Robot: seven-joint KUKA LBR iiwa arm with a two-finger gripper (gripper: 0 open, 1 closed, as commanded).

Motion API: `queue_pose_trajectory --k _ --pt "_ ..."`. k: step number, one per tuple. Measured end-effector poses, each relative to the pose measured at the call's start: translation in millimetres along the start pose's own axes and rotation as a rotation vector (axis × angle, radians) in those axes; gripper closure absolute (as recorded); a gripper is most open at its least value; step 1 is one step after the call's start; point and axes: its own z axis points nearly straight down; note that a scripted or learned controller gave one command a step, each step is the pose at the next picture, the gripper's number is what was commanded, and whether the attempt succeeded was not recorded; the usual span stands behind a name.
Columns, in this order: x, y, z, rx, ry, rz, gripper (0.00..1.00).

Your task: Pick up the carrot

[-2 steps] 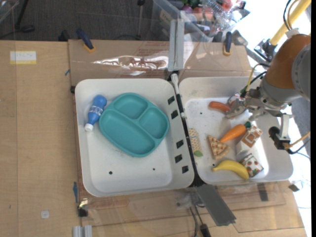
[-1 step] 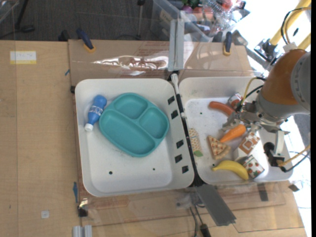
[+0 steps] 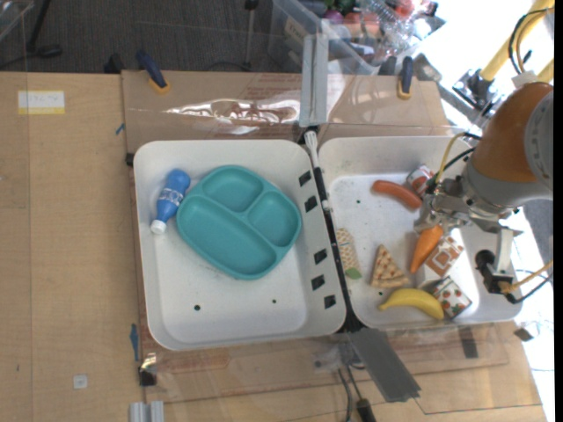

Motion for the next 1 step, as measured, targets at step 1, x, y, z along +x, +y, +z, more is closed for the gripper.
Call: queue_pose_trajectory --k 1 --pt "79.0 24.9 -111.2 0.016 0.001 0.035 1.00"
